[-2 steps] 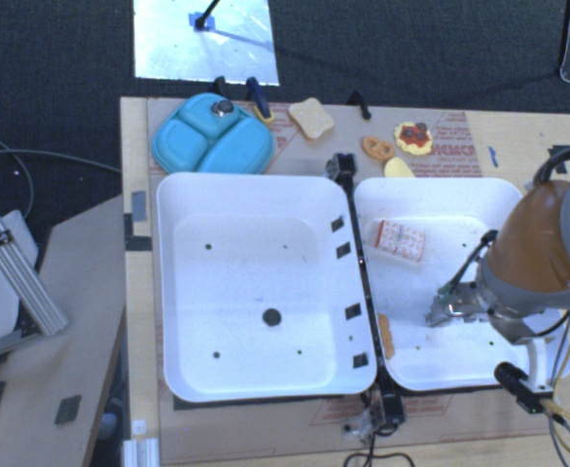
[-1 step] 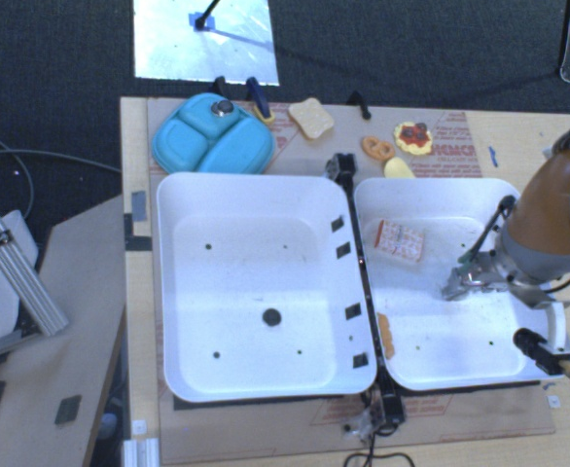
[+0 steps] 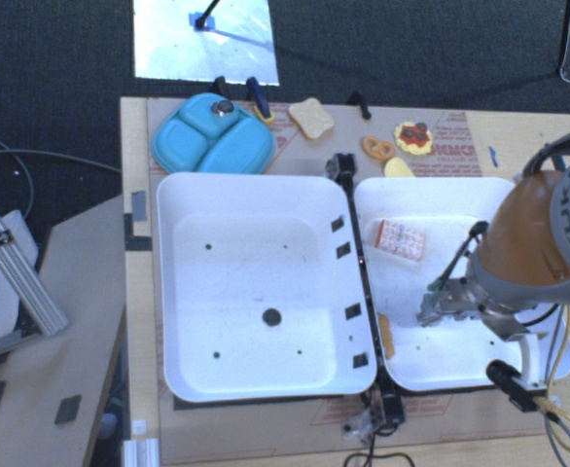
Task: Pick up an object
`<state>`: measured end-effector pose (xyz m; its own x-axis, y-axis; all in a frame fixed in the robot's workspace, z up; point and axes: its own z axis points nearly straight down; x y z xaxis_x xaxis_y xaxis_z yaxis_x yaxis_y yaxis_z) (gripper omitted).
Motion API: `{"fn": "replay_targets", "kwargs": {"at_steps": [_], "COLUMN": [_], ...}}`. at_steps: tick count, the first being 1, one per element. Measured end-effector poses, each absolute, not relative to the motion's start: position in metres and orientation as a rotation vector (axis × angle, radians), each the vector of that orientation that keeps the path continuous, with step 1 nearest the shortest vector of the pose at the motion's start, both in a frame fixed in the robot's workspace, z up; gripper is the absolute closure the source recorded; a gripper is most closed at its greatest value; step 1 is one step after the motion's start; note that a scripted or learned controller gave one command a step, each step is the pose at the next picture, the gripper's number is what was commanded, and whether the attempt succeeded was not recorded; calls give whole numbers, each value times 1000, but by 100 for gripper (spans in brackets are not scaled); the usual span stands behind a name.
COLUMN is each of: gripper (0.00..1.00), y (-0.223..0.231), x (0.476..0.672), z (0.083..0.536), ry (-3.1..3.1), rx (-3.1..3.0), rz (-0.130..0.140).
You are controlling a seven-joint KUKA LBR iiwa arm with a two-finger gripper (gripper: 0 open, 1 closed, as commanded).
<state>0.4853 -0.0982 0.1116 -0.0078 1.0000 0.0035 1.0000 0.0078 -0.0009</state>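
Camera view, looking down at a slant, shows the arm [image 3: 543, 241] reaching in from the right over the right bin [image 3: 441, 382], with its end effector [image 3: 439, 305] low above the bin floor near the middle. Whether the end effector is apart or together cannot be told at this size and angle, and nothing can be seen clamped in it, so the pick appears not yet done. The nearest candidates both lie in the right bin: a small white packet with red print [image 3: 401, 239] sits toward the far side, up and to the left of the end effector and clearly apart from it, while a thin orange-brown piece [image 3: 386, 337] lies against the near left wall, beside the divider, to the left of and slightly nearer than the end effector. Neither touches the end effector. The left bin [image 3: 183, 222] holds one small dark round object [image 3: 271, 317] on its floor, well apart from the arm. On the surface behind the bins rest a blue compartment tray [image 3: 212, 136], a toast-like piece [image 3: 311, 118], a pretzel-shaped piece [image 3: 376, 148] and a small round red-topped piece [image 3: 413, 137]. Judging by position, the approach is under way, while the grasp and the lift are left.
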Motion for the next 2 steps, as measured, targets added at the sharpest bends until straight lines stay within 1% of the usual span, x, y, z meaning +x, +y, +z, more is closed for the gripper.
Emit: {"fn": "replay_targets", "kwargs": {"at_steps": [1, 2], "gripper": [100, 100], "y": [-113, -141], "x": [562, 570], "z": [85, 87], "ry": [-2230, -2228], "rx": [-2218, -2221], "rz": [-5, -12]}}
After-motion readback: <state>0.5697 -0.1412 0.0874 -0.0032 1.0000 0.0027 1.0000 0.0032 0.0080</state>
